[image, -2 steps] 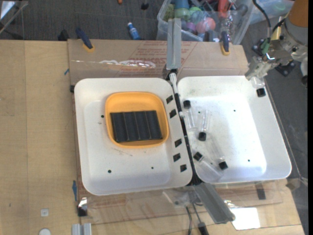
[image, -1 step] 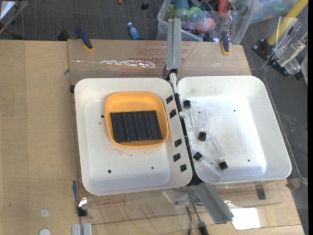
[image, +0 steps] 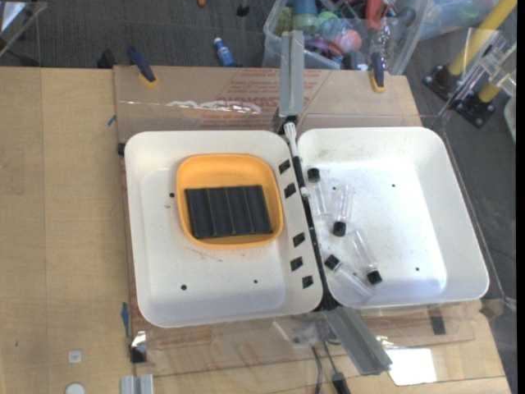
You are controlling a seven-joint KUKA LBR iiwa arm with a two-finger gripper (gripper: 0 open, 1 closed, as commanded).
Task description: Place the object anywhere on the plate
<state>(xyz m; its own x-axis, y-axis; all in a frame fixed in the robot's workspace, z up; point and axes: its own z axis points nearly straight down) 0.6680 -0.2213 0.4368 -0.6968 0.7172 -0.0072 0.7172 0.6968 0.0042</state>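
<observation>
Reaching in from the right, you cross the right bin and its scattered clear black-capped tubes before the left bin, where the black ribbed block lies flat on the orange plate, long axis left-to-right, so I judge it already placed

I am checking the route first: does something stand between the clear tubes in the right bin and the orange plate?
Only the raised rims where the two bins meet lie between the tubes and the plate.
</observation>
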